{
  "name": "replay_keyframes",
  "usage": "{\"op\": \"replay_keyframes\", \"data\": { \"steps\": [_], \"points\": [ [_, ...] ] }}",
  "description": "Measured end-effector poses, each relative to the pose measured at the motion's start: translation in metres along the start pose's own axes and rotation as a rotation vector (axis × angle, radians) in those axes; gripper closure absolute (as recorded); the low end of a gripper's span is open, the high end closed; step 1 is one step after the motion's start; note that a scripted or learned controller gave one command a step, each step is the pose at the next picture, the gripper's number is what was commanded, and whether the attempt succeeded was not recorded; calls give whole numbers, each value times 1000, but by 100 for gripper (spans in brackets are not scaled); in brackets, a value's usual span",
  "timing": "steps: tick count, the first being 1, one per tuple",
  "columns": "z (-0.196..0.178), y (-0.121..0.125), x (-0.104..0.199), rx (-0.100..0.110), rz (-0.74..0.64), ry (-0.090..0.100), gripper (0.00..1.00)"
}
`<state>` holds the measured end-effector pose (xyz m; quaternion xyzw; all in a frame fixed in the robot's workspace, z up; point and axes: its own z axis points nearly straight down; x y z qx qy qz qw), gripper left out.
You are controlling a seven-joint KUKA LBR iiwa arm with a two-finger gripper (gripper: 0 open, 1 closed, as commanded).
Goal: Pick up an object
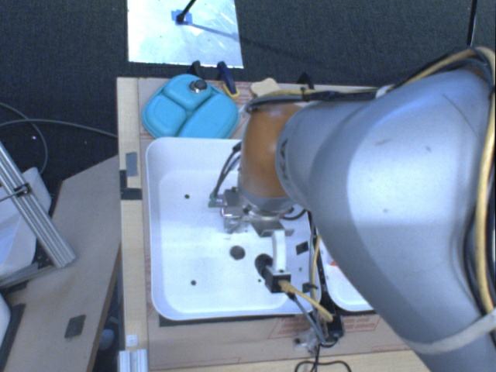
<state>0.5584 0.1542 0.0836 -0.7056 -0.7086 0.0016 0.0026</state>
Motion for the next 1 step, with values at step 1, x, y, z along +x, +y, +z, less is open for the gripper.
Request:
{"op": "replay_keyframes", "data": {
  "steps": [1],
  "points": [
    [-3,79,86,-16,-6,5,100]
  ]
}}
